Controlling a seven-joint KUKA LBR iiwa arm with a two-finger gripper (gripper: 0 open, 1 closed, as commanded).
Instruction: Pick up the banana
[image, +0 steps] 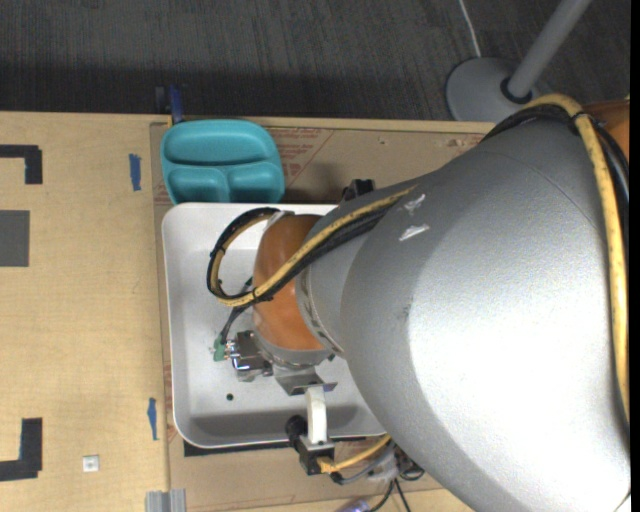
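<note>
My big grey arm (470, 300) with its orange wrist band covers most of the shallow white plastic bin (190, 330) near the desk's front edge. I cannot tell the tool's state, nor which way the banana lies; presumably underneath.

Your arm (470, 300) wears smooth grey casing, broad and rounded, with an orange band (285, 290) above the wrist. A black-and-yellow cable (235, 262) loops beside it, and metal fittings (245, 355) cluster at the wrist's end.
</note>
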